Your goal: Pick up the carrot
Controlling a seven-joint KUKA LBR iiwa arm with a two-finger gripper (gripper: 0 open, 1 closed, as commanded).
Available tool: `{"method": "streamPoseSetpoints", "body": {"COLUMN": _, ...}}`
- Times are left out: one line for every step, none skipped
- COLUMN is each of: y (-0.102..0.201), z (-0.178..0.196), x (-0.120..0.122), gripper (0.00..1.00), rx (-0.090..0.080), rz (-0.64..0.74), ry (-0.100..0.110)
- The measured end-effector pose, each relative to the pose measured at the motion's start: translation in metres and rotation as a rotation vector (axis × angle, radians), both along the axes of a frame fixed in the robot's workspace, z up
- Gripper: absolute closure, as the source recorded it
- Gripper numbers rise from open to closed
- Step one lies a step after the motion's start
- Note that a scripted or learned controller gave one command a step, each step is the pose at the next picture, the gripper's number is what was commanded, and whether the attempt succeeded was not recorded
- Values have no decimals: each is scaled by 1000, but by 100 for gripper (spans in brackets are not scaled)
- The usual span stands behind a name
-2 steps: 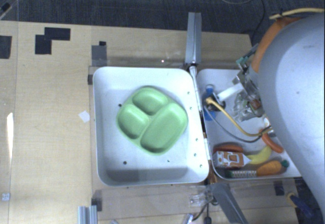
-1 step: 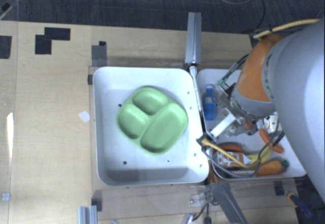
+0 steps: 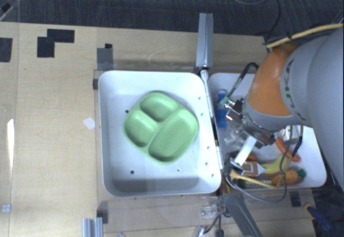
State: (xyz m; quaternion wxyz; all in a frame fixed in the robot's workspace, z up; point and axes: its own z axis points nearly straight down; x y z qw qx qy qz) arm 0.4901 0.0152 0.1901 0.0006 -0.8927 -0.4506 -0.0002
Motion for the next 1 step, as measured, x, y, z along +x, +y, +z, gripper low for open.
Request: {"method": "streamPoseSetpoints", "body": {"y": -42, "z": -6, "x": 46, "gripper": 100, "rx": -1, "rz": -9, "ry": -2}}
